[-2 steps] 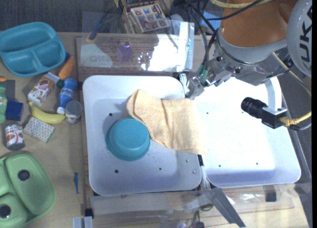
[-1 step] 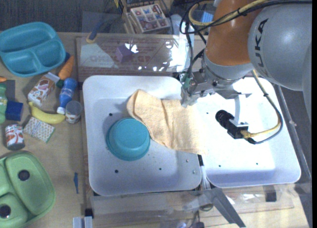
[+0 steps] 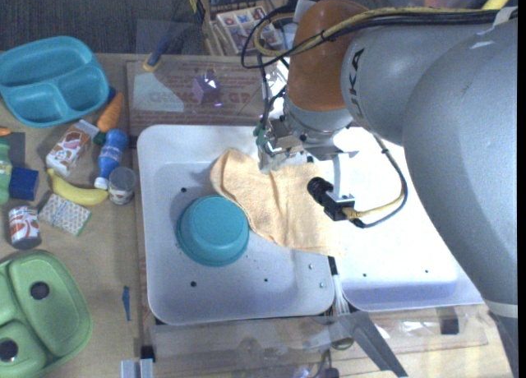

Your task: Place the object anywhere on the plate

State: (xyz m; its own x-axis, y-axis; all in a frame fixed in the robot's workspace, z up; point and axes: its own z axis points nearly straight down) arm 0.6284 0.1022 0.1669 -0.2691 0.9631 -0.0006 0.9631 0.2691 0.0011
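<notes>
Gripper (image 3: 274, 153) down at the twelve o'clock edge of the yellow cloth (image 3: 283, 204), in the left bin (image 3: 164, 290), roughly one o'clock from the blue plate (image 3: 214, 230). Cannot tell whether clenched on the fabric or released, with the wrist body hiding the tip. Cloth spread flat and rumpled, running from under the gripper toward five o'clock and reaching the seam with the right bin (image 3: 411, 282). Near edge meets the plate's three o'clock rim, whether touching or just beside is unclear; none of it visibly on the plate. Probably at the grasp stage, with the carry toward seven o'clock not yet done. Plenty to go wrong: a pinch on one thin layer likely to slip out on the lift. Could also trail a long tail of fabric, drag against the plate and shove it toward the bin wall, or drape half over the rim and slide off. Worth watching the black cable plug (image 3: 329, 197) hanging over the cloth at four o'clock from the gripper, a possible snag for a rising fold.
</notes>
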